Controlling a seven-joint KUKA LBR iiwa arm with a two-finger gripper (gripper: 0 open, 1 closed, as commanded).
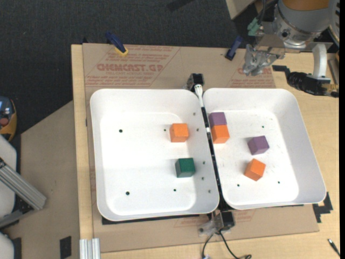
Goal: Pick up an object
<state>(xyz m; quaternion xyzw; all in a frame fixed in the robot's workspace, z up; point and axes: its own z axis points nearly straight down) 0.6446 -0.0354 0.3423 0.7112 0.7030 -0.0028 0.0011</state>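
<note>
While the arm (302,1) is hanging beyond the right bin (302,144), its gripper (257,65) carrying nothing and its spread beyond my telling, I am favouring the free-standing purple cube (259,144) over the touching pair at the divider.

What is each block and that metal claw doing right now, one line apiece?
Gripper: raised above the board behind the right bin, holding nothing.
Orange block: flat in left bin.
Green block: flat, same bin.
Purple block: touching the orange one beside it.
Second purple block: alone.
Tilted orange block: alone.
</note>
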